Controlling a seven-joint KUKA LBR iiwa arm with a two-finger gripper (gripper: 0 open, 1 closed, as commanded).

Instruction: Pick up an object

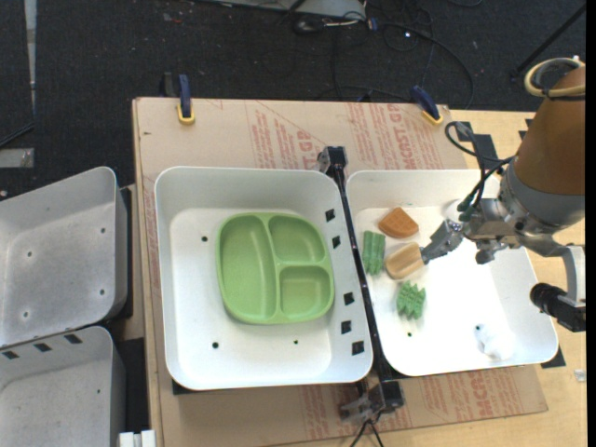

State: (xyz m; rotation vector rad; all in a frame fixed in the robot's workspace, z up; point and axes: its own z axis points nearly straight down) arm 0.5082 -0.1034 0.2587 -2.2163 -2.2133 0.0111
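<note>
Grey two-finger tool touches the tan rounded foam block in the right white bin; finger spread unclear, cannot tell

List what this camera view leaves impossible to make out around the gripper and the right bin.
- Gripper: its tip meets the tan block; too small and dark to judge any grip.
- Small white object in the right bin: pale on white, blurred, identity unclear.
- Arm: cut off by the right edge.
- Green leafy piece: too small to identify.
</note>
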